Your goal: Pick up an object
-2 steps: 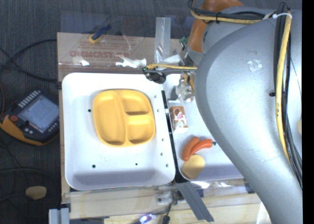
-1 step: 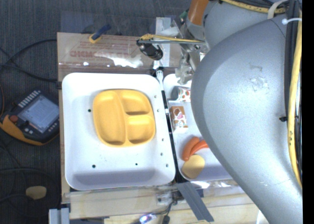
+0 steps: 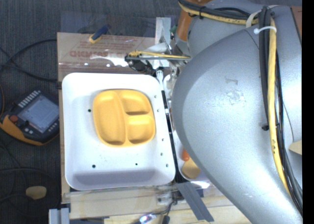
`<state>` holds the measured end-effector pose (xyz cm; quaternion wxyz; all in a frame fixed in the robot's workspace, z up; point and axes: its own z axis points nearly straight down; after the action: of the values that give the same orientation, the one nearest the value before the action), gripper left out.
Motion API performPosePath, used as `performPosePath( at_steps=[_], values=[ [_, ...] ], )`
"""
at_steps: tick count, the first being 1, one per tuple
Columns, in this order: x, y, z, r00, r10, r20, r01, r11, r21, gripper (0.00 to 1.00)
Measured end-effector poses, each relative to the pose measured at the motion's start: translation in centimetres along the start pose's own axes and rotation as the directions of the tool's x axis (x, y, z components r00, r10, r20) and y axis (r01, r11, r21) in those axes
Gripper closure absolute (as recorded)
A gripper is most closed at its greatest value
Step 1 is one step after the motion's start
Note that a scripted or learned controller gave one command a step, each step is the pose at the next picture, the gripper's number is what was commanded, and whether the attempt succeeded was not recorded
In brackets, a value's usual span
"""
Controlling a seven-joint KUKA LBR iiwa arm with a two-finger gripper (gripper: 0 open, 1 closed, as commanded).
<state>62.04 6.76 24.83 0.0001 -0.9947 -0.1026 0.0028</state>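
Note:
A yellow divided plate (image 3: 124, 117) lies in the middle of the left white bin (image 3: 78, 159). The big grey arm (image 3: 235, 105) leans over the right bin and covers nearly all of it. At the right bin's near left corner a small orange and tan thing (image 3: 188, 165) peeks out from under the arm. The arm's own body hides the wrist end.
A brown cardboard sheet (image 3: 98, 51) with a blue-and-yellow item (image 3: 98, 33) lies behind the left bin. A pendant controller (image 3: 33, 116) rests on the floor at left. Cables run along the arm and past the bins' far edge.

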Motion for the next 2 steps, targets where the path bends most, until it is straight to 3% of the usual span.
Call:
performPosePath(
  at_steps=[1, 2],
  values=[
    [-2.6, -4.0, -0.1, 1.000, -0.008, 0.001, 0.008, 1.000, -0.001, 1.00],
    [1.2, -1.8, -2.9, 1.000, -0.023, -0.001, 0.023, 1.000, 0.000, 1.00]
  ],
)
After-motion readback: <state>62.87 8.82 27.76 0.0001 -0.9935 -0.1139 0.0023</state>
